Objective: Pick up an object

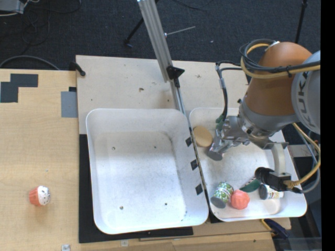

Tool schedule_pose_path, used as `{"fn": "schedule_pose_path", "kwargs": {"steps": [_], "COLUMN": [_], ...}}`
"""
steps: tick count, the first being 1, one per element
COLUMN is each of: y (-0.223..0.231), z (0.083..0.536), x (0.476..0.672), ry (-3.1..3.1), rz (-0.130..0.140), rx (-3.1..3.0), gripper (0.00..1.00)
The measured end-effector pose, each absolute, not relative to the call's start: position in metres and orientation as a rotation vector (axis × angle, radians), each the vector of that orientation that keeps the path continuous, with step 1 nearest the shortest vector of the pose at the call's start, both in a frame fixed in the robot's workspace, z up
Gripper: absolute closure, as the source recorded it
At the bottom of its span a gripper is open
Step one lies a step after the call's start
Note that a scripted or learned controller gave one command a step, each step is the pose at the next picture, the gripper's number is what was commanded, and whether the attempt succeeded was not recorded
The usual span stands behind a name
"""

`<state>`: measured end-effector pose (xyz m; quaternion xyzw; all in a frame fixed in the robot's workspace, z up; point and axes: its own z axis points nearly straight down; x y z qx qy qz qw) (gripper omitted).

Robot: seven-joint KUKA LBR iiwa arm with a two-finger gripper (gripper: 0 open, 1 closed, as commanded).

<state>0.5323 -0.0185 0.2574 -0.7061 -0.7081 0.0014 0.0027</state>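
small red-and-white toy (40, 196) on wooden bench (31, 140), slanted aluminium rail (157, 35)

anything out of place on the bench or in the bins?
Yes: a small red-and-white toy sits alone on the wooden bench, left of both bins. The other objects lie in the right bin, under the gripper.

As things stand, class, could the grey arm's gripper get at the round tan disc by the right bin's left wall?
Probably yes. The gripper hangs just right of the round tan disc in the right white bin, with nothing between them; the bin's left wall close behind may crowd a finger.
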Motion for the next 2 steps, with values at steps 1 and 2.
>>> {"fn": "schedule_pose_path", "kwargs": {"steps": [1, 2], "y": [0.039, 0.082], "z": [0.252, 0.235], "x": [0.526, 0.517], "ry": [-2.223, -2.221], "rz": [0.003, 0.006], "rx": [-2.212, -2.214], "gripper": [1.00, 1.00]}}
